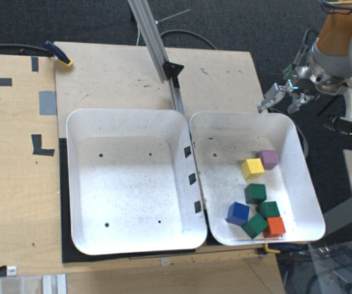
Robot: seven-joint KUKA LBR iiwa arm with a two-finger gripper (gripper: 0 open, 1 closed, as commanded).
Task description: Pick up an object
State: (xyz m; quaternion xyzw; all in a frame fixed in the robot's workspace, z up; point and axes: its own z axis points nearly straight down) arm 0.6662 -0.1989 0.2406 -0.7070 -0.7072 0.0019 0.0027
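Seven small blocks lie in the right bin, all below and a little to the left of the gripper, which hangs just past that bin's far right corner with nothing between its fingers. The two fingers look spread apart, so the hand is released and grasps nothing.

Nearest to the gripper is a pale purple block, and touching it on the left is a yellow block. Both are plain cubes with matte faces, the yellow one turned slightly askew. Further from the gripper sits a dark green block, a little apart from the yellow one. Beyond that, towards the bin's near wall, the rest are bunched together: a blue block furthest left, a second green block, a third green block tilted on an edge, and an orange block touching the green ones beside it.

The left bin lies well to the left of the gripper. A grey metal rail slants down to the gap between the bins, to the gripper's left. The arm, orange above the wrist, rises to the right behind the gripper.
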